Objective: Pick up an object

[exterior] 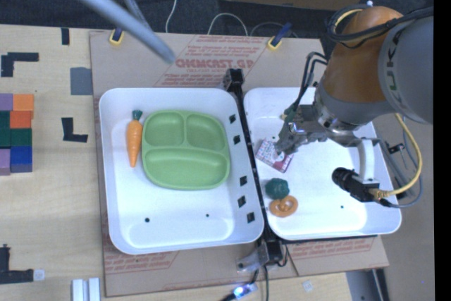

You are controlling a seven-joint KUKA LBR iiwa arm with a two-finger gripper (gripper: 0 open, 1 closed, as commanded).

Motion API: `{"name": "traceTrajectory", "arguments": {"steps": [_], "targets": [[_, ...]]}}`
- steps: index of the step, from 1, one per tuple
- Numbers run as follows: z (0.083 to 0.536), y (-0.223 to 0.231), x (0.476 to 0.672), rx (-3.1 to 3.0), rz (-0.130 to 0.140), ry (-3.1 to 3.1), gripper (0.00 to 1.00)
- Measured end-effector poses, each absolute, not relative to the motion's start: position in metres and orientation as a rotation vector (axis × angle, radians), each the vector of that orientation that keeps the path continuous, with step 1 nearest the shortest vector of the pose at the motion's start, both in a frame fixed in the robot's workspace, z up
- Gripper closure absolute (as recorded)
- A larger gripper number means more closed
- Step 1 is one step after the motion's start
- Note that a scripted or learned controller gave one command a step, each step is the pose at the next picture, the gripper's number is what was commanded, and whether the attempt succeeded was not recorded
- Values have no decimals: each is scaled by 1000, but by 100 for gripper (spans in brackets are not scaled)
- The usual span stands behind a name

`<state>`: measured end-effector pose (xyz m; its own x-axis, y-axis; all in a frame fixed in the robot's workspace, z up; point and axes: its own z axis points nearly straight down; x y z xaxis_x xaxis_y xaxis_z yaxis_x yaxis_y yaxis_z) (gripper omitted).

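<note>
In the right bin lie a small pink-and-white packet, a dark green lump and a tan pretzel-shaped piece. My gripper hangs over the right bin's left part, its fingertips right at the packet's upper right edge. Whether the fingers touch or hold the packet cannot be made out. The grey arm with its orange band reaches in from the right above the bin.
The left bin holds a green divided plate and a toy carrot along its left side. A black divider runs between the bins. Coloured blocks stand at the far left of the bench.
</note>
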<state>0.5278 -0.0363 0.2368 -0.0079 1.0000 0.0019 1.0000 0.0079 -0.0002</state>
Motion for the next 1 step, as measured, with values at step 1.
{"name": "traceTrajectory", "arguments": {"steps": [1], "targets": [[237, 20, 517, -2211, 1, -2228, 100]]}}
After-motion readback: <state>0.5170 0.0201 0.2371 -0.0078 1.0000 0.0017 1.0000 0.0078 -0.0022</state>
